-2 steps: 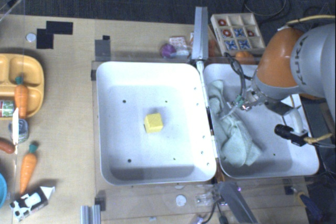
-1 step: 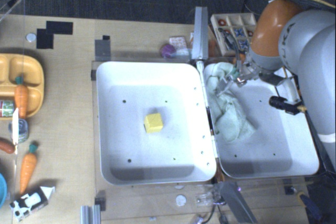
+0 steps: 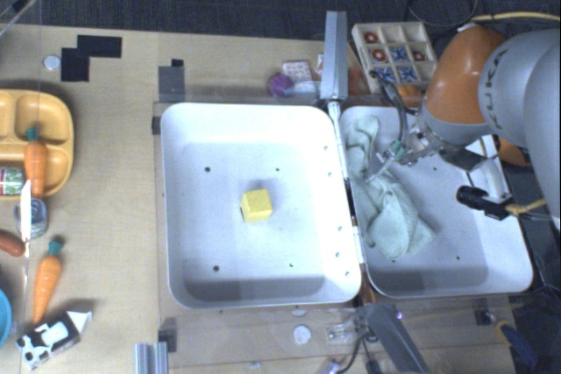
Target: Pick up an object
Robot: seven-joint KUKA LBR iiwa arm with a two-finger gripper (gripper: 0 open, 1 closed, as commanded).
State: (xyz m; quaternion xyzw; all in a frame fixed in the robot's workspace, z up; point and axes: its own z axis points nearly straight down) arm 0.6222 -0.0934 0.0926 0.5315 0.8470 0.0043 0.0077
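A yellow block (image 3: 257,205) sits near the middle of the left bin (image 3: 188,276) — open floor on every side. In the right bin (image 3: 504,271), the jaws (image 3: 392,155) touch a pale cloth (image 3: 386,210) — whether they are parted, I cannot tell.

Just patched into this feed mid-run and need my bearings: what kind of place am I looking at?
Probably a robot lab's bin-picking test bench, not a home or factory line. Two white bins sit side by side under a fixed camera, the left holding a yellow block, with toy carrots and a partitioned parts tray around the bench.
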